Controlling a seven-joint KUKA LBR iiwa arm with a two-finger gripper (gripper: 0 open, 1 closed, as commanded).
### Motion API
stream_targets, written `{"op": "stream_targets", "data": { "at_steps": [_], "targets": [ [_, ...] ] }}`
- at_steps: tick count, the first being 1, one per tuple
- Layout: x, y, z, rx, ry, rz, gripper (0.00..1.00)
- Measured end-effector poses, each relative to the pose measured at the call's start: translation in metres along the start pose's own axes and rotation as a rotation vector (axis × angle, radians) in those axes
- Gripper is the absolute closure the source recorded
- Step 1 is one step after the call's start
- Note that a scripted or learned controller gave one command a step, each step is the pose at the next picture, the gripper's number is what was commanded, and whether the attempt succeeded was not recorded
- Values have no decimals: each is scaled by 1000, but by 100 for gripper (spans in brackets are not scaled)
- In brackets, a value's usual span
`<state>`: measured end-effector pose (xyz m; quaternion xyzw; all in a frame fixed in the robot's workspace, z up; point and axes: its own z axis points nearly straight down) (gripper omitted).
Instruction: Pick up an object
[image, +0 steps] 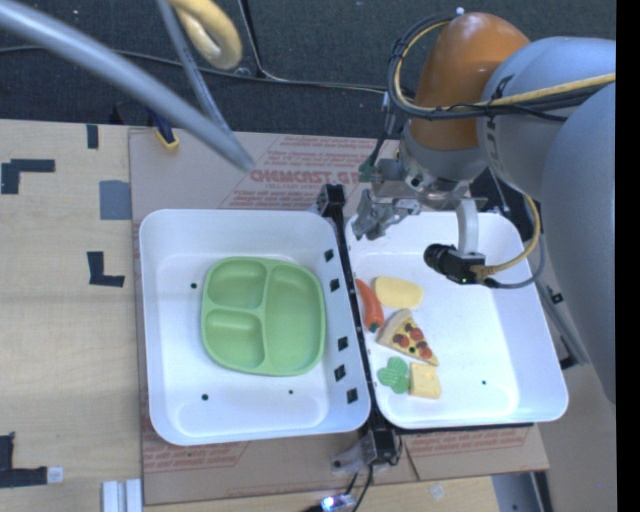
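Toy food cluster in right bin (500, 330): yellow piece (399, 292), carrot (370, 303), pizza slice (407, 336), green piece (394, 376), cheese block (425, 382). All lie below end effector (383, 215), toward near bin edge; yellow piece nearest. Carrot long axis runs away from end effector. End effector open or closed: cannot tell; nothing seen in it. Green tray (264, 315) in left bin (170, 300), beyond bin divider. No obstruction in between.

The grey arm (560, 130) is cut off by the frame's right and top edges, and it hides the upper right corner of the right bin (500, 395). At the gripper (375, 222) the metal parts blur together, so the finger positions cannot be told. A grey pole (120, 70) in the upper left runs out of frame. The yellow object (208, 28) at the top edge is cropped and cannot be identified.
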<state>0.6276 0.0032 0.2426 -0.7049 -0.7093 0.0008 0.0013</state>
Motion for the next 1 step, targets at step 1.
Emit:
{"op": "stream_targets", "data": {
  "at_steps": [1],
  "targets": [
    [64, 0, 9, 0, 0, -1, 100]
  ]
}}
